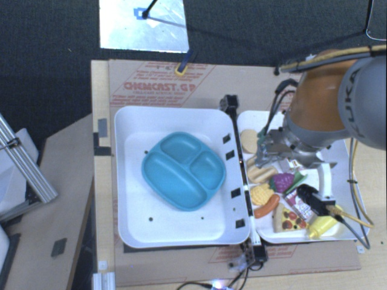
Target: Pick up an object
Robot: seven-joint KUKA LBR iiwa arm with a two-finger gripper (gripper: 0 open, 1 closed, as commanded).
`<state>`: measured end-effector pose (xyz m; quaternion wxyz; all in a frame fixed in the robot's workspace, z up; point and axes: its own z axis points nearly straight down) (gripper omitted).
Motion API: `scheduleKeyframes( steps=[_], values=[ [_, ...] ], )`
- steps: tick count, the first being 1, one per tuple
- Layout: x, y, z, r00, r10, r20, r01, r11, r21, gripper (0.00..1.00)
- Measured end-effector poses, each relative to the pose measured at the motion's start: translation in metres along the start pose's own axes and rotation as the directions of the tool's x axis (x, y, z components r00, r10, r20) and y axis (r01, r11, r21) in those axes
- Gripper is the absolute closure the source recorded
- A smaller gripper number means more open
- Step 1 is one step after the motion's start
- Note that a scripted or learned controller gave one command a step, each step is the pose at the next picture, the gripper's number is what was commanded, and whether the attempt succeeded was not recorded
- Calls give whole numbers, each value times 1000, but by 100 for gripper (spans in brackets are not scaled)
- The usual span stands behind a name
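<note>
Pincer low in right bin, at its 10 o'clock corner; can't tell its state or whether it grips anything. Left bin holds blue divided plate. Toy food heap lies at pincer's 5 o'clock, just beside. Pick not yet confirmed; grasp and lift remain.

Bright, even overhead light; glare flares off the metal sheet at upper left, white bins near blown out, focus slightly soft throughout.
</note>
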<state>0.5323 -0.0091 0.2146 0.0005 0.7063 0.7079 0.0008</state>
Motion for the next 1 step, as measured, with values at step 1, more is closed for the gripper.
scheduleKeyframes(
  steps=[1],
  values=[
    [-6,5,-9,1000,1,0,-1,1000,0,100]
  ],
)
